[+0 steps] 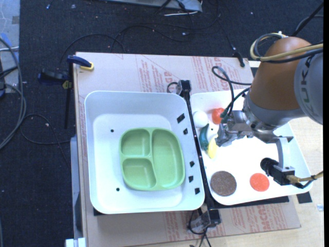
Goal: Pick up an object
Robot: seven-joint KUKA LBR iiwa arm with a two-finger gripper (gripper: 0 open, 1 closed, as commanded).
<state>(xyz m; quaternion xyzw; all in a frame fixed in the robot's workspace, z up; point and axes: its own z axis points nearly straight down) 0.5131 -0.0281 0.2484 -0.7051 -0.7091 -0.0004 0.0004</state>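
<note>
My gripper (pixel 224 136), fingers' state impossible to tell, hangs over crowded toys at the right bin (pixel 241 198)'s left edge, risking a glancing miss.

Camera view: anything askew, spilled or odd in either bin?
Nothing spilled or damaged. The green divided plate lies flat but slightly rotated in the left bin. In the right bin, a white ball, a yellow piece and a teal item crowd the dividing wall by the gripper.
</note>
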